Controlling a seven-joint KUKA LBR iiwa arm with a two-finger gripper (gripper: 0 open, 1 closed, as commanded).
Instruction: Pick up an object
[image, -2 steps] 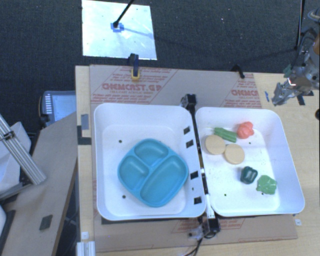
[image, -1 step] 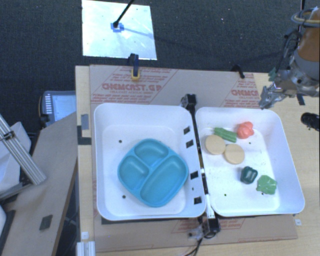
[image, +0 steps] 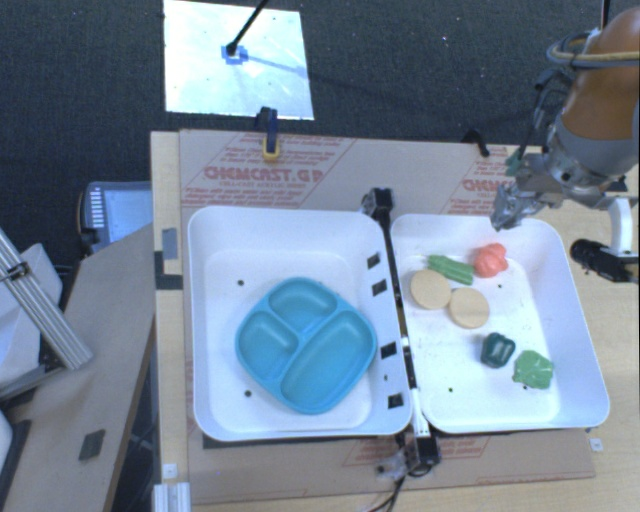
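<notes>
The right bin (image: 575, 300) holds several toy foods: a red-orange piece (image: 490, 260), a green stick-shaped piece (image: 451, 268), two tan discs (image: 431, 290) (image: 468, 307), a dark green piece (image: 497, 350) and a light green piece (image: 533, 369). My gripper (image: 507, 218) hangs over the bin's far rim, just above and behind the red-orange piece, with nothing seen between its fingers. The arm comes in from the upper right.
The left bin (image: 215, 250) carries a blue divided plate (image: 304, 343). A black hinge strip (image: 388, 300) runs between the bins. A yellow clamp (image: 270, 140) sits on the cardboard behind them, and a metal sheet (image: 238, 60) lies on the floor beyond.
</notes>
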